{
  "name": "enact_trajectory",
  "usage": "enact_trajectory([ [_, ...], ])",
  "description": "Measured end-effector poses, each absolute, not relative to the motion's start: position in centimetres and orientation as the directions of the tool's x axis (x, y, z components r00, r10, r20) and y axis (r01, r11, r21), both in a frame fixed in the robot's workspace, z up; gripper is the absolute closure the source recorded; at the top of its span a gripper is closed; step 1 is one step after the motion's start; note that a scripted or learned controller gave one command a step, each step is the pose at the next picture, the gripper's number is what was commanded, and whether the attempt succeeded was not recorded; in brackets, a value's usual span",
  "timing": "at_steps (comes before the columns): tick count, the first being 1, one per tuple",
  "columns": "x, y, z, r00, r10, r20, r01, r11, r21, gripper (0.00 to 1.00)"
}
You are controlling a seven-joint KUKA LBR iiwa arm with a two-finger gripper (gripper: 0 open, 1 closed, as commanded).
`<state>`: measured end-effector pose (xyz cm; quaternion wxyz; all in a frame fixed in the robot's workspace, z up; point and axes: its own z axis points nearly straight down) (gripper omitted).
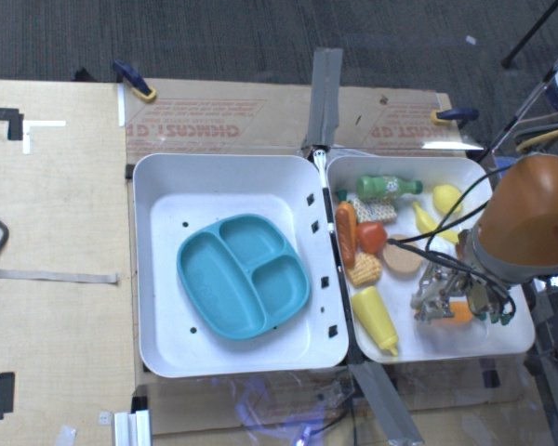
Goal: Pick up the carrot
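Camera view: gripper low in the right bin, over the orange carrot; finger state indiscernible; next, a lift.

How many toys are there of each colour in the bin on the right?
Yellow: 3, a mustard bottle, a banana and a lemon.
Green: 1, a bottle.
Red or orange: 3, a hot dog, a tomato and the carrot by the pincer.
Tan: 2, a waffle and a round cookie.
Total: 9, though the arm may hide more.
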<state>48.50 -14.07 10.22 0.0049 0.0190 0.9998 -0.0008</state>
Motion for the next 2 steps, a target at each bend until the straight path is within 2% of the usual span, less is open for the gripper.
enact_trajectory([
  [1, 48.50, -14.05, 10.22, -0.999, 0.038, -0.010, 0.038, 0.999, -0.001, 0.00],
  [2, 48.77, -14.05, 11.21, -0.999, 0.035, -0.016, 0.035, 0.999, -0.002, 1.00],
])
